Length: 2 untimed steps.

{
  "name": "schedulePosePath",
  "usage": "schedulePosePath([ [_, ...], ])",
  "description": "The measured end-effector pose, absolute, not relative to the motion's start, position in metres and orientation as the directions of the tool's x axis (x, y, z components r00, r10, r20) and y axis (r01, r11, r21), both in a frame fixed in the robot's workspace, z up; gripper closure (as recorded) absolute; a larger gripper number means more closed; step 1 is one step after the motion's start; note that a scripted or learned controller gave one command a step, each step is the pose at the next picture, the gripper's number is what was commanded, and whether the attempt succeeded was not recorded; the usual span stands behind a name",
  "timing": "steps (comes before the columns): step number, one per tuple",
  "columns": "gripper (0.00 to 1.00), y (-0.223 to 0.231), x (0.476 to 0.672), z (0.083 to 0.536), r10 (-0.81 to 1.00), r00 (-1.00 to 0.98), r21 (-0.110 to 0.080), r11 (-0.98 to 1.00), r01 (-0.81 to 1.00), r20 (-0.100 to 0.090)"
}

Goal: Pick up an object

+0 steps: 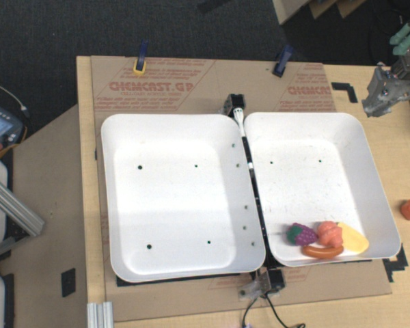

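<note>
Jaws cannot be read: the gripper (386, 94) sits at the far right edge of the view, beyond the right bin's (314, 125) back corner and clear of its walls, and whether it is parted or closed I cannot tell. Nothing shows between its tips, so by my judgement the pick has not begun; reach, descent, grasp and lift all remain.

Left of the right bin lies the left bin (116, 183), touching it along a black hinge strip. Inside the right bin, all crowded into its near corner, lie purple grapes (302, 234), then an orange sausage (322, 251), a red fruit (331, 234) and a yellow piece (355, 240), touching one another. Right of that bin, a small orange thing (408, 210) rests on the bench.

Both bins sit on a cardboard sheet (191, 80) clamped at the back, over dark carpet.
</note>
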State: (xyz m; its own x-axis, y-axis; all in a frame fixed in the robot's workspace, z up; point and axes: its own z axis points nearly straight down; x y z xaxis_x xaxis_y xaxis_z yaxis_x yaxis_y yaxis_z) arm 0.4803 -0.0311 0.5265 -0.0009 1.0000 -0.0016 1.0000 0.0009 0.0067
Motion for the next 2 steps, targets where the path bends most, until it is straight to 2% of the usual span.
schedulePosePath([
  [1,1.00,-0.051,0.478,0.358,1.000,0.004,-0.018,-0.004,1.000,0.000],
  [2,1.00,0.005,0.479,0.355,1.000,-0.006,-0.003,0.006,1.000,0.002],
])
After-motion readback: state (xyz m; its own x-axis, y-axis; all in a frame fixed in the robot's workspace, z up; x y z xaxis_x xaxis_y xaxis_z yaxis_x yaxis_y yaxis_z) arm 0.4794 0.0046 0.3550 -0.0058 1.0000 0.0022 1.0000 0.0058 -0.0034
